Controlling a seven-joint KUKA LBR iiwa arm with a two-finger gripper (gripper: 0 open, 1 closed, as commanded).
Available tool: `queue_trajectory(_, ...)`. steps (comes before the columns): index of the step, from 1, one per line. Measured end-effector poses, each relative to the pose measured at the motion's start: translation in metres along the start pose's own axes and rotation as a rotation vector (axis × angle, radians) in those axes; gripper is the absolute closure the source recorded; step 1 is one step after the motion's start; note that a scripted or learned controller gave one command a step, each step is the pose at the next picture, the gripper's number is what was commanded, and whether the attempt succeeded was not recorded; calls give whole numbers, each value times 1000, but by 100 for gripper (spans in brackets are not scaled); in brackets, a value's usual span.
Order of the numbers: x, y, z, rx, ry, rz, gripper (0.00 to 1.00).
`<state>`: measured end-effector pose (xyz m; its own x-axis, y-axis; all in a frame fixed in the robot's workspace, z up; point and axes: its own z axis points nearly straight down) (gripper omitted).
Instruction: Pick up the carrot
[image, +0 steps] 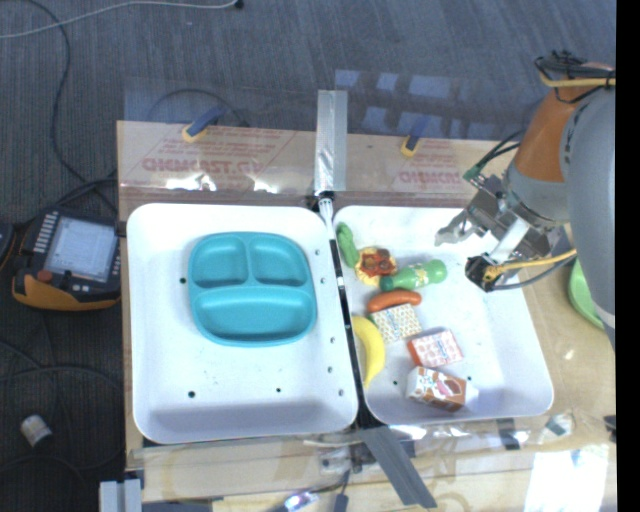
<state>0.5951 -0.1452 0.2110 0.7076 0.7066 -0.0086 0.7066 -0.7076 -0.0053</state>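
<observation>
Look at the right-hand shallow white plastic bin (520, 350) on the tabletop (250, 160): the small orange carrot with a green leafy end (396, 299) lies on its side near the middle of that bin, toward the bin's 10 o'clock part. At the carrot's 12 o'clock you see a red and yellow toy food piece (376, 263), and at its 1 o'clock a green rounded vegetable toy (422, 273), which lies just beside it. A slim green pod-shaped toy (346, 243) sits at the carrot's 11 o'clock, close to the wall between the bins. Just at the carrot's 6 o'clock lies a speckled white and yellow block (398, 321), and at its 7 o'clock a yellow plastic banana (369, 346) rests along the bin's left wall. Farther toward 5 o'clock you find a red and white small carton (434, 348) and, beyond it, a brown and white packet (440, 388).

The end effector (478, 243) hangs over the bin's 1 o'clock corner, well apart from the carrot and at the carrot's 2 o'clock. Nothing sits between its fingers that you can see, and whether they are spread or closed you cannot tell from this angle. The grey arm with the orange band (545, 140) reaches in from 3 o'clock.

In the left-hand shallow white plastic bin (160, 380) a turquoise divided plastic plate (252, 287) lies flat near the centre.
</observation>
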Motion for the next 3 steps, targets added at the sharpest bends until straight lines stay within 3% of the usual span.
queue_trajectory(1, 34, -26, 90, 3, 2, -42, 0)
queue_trajectory(2, -21, -41, 122, -15, 17, 128, 0)
queue_trajectory(3, 2, 12, 123, -6, 12, 548, 0)
